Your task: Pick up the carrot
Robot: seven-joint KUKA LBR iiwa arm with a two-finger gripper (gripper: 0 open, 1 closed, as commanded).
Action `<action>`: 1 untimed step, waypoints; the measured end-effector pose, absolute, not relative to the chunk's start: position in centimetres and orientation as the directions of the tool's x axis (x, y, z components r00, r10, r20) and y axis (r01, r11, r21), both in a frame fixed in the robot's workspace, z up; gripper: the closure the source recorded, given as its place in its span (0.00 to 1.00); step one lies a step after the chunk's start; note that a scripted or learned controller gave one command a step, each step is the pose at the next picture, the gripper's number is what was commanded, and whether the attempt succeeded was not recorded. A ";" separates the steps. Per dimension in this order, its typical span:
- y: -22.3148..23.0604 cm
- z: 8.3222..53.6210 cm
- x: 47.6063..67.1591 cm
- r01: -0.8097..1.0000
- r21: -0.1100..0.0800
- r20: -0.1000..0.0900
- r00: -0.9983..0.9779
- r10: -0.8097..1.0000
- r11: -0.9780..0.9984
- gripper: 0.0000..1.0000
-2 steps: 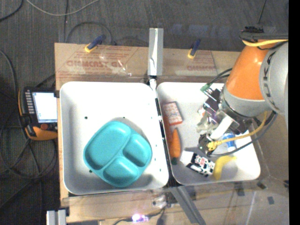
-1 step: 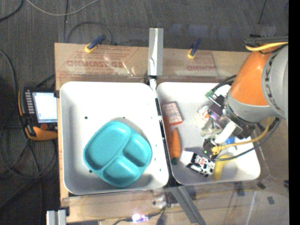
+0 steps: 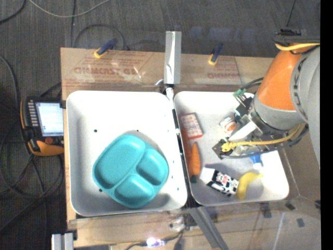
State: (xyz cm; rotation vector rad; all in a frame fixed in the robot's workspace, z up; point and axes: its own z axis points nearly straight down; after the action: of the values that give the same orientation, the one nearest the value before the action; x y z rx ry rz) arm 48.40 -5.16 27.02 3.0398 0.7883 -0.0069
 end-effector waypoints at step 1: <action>-7.2 25.8 48.3 0.369 -0.003 -0.006 0.930 0.369 -0.930 1.00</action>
State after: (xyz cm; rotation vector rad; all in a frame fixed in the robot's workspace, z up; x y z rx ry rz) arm 48.30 -7.23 25.81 3.0875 0.5900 -0.0109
